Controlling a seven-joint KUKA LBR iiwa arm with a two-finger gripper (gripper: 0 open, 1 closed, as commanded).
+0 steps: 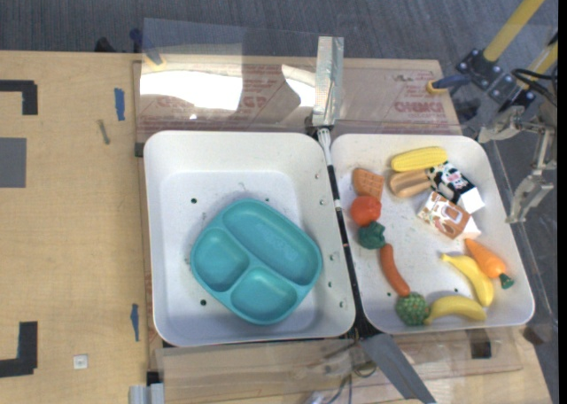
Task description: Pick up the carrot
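The gripper [529, 182] shows faintly at the right bin's [416, 327] far right rim, and I cannot tell whether it is open or closed (it is thin and pale against the floor). The carrot [485, 258] lies in that bin, near the gripper, a little inward of it and toward the front edge, its green end pointing to the rim. Two bananas [469, 291] lie just beyond the carrot. A teal divided plate [255, 260] sits well apart from the gripper, in the left bin [168, 216].
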